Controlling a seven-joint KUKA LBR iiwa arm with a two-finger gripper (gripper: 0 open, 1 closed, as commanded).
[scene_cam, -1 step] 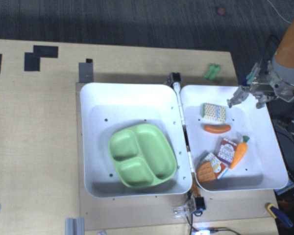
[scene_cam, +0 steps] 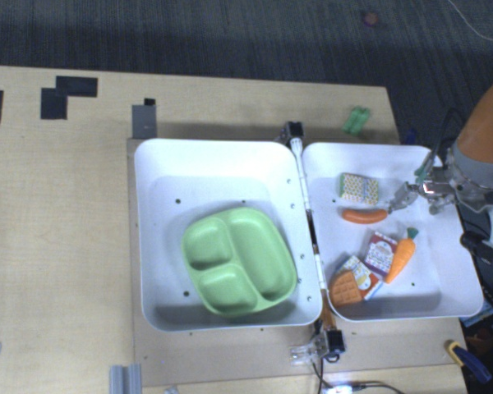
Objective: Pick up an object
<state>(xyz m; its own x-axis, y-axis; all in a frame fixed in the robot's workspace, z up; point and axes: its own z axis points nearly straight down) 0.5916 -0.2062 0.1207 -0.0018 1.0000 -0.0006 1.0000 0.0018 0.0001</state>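
- Toy food pieces lie in the right-hand white bin (scene_cam: 452, 298), five in all, none of them between the gripper's fingers.
- Nearest the gripper (scene_cam: 412, 192) is a sausage-shaped orange-red toy (scene_cam: 365, 215), lying roughly level across the bin's middle; its right end sits just beside the gripper's tip, and I cannot tell whether they touch.
- Just above the sausage, apart from it, sits a small speckled block (scene_cam: 359, 188) with pale, yellow-green patterning.
- Below and to the right lies a toy carrot (scene_cam: 400, 256), orange with a green top, tilted so the green end points up and right.
- Touching the carrot's left side is a small printed packet (scene_cam: 379, 255) in red and white.
- Lower left of that, close to the bin's front-left corner, rests a brown, bread-like toy (scene_cam: 344, 289) with another printed card or packet (scene_cam: 362, 272) overlapping its upper right edge.
- Gripper hangs low over the right bin's upper right part, reaching in from the right edge; whether it is spread or pressed together cannot be made out at this angle.
- Behind it, the grey arm with its orange band (scene_cam: 485, 130) fills the right margin.
- Left-hand white bin (scene_cam: 160, 179) holds a light green divided plate (scene_cam: 239, 259) with three compartments, lying flat and turned at a slant.
- Both bins sit side by side on a tan bench (scene_cam: 57, 245), and a small green object (scene_cam: 357, 120) lies on the bench behind the right bin.
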